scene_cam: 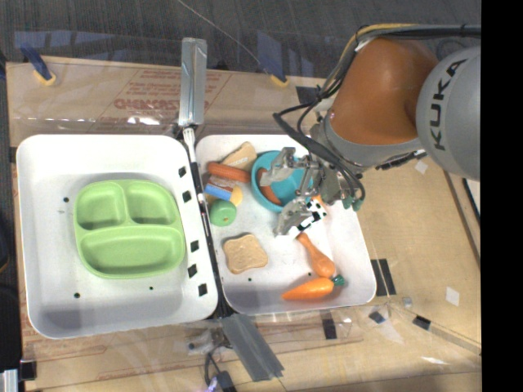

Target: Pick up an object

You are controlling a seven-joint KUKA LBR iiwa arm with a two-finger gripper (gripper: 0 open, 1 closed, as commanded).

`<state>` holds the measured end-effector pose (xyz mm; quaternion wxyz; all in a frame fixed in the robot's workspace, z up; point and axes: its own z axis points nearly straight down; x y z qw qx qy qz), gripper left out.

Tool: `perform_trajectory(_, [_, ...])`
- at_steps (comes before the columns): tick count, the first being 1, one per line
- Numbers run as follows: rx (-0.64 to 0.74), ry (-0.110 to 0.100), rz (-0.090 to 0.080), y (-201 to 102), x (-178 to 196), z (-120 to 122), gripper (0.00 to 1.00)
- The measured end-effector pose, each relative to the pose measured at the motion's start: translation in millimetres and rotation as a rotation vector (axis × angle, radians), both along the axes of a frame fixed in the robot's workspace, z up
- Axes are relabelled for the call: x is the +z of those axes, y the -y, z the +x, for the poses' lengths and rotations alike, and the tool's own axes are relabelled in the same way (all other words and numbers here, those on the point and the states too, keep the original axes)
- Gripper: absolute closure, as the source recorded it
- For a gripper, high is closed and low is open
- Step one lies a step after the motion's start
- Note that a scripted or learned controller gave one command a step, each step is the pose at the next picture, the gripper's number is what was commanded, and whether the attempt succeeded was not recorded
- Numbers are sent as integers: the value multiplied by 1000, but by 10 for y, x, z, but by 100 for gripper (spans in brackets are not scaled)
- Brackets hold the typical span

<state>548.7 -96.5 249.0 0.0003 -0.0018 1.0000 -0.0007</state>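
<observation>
Orange plastic toy carrot with a green tip (316, 256), the upper of two in the right white bin (351, 288), is the object we judge nearest the tool and so the likeliest target. It lies on the bin floor in the lower right part, just below the two-finger metal gripper (296, 207) of the grey arm. From the fingertips the carrot lies down the view and slightly to the right, close beneath them but, as far as we can tell, not touching.

Its long axis runs on a diagonal, from upper left to lower right. The narrow end points up-left toward the gripper; the thick end, with the green tip, points down-right and ends just beside the second orange carrot (309, 290), which lies nearly crosswise near the bin's front wall.

The fingers appear parted, one near the teal plastic bowl (267, 188) and one lower near a black-and-white tag; we see nothing held between them.

We judge that a grasp calls for the jaws to close across the diagonal, not along it
</observation>
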Motion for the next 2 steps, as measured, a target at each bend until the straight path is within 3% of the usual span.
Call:
perform_trajectory(1, [-262,-5,1,62,-1208,1033,0])
perform_trajectory(2, [-573,-3,1,108,-1569,926,0])
